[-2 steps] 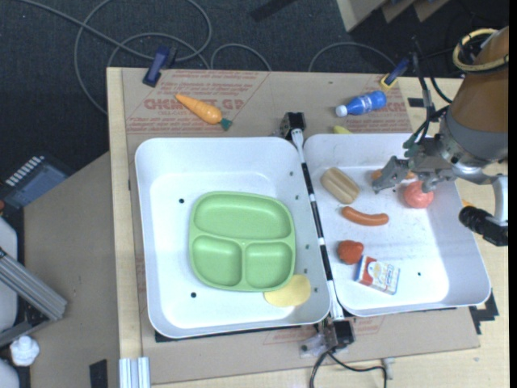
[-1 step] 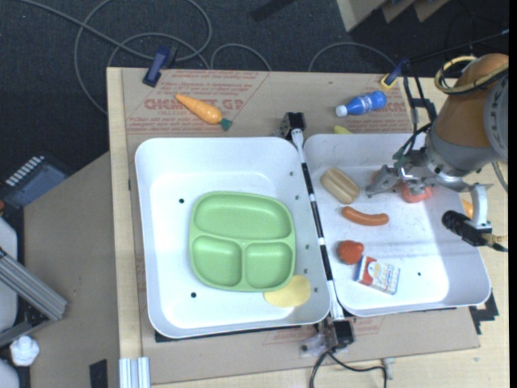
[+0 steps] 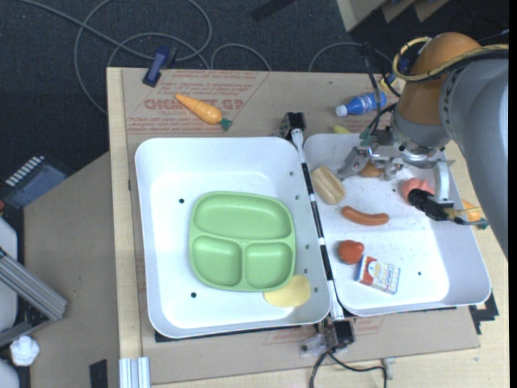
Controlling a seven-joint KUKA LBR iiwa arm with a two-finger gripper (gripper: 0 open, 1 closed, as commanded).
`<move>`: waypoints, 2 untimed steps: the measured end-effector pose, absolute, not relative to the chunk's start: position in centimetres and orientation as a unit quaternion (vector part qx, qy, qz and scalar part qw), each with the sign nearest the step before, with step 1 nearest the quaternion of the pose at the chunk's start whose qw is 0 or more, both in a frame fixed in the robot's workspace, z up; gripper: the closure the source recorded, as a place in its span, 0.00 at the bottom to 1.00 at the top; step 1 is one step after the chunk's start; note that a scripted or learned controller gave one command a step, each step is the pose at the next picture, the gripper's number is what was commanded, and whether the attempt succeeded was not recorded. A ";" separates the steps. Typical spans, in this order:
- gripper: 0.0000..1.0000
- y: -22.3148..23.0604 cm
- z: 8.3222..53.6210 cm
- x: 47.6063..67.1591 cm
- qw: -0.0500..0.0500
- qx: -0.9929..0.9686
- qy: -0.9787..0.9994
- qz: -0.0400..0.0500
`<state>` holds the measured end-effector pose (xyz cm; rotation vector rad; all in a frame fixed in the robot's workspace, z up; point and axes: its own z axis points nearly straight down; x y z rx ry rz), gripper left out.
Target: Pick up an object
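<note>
camera view
arm: grey KUKA with orange band, reaching in from the right, wrist low over the far part of the right bin (image 3: 472,285)
gripper (image 3: 373,162): down near the bin floor at the far left part of that bin, mostly hidden under wrist hardware and cables
jaws: cannot tell, apart or together, view too cluttered there
held object: nothing visible between them, so no grasp confirmed
task progress: judged early, approach or grasp attempt; lift not done, no object seen off the bin floor
candidates, right bin: bread roll (image 3: 328,185) near the divider, just beside gripper; sausage (image 3: 365,215) mid bin; red tomato-like piece (image 3: 350,251) nearer front; small carton (image 3: 378,275) just beside it; pink object (image 3: 417,187) under the arm; small orange bit below gripper, partly hidden, unidentifiable
likely target: unclear; the orange bit or the roll lie closest
left bin (image 3: 161,168): green divided tray (image 3: 241,239) in the middle, yellow piece (image 3: 288,293) touching its near right corner
outside bins: carrot (image 3: 202,108) on the cardboard behind the left bin, blue bottle (image 3: 361,103) behind the right bin
writing, cardboard: large red print behind left bin, partly covered, reads roughly "CHE... GR"; not sure
writing, carton: red, white and blue print, too small to read
writing, bottle: label not legible
left to do: close on an object, raise it clear of the bin
</note>
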<state>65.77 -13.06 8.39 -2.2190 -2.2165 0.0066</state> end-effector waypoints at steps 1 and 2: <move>0.00 -12.7 8.2 66.2 0.006 -0.709 -0.705 0.007; 0.00 -15.7 8.5 66.7 -0.002 -0.707 -0.707 0.000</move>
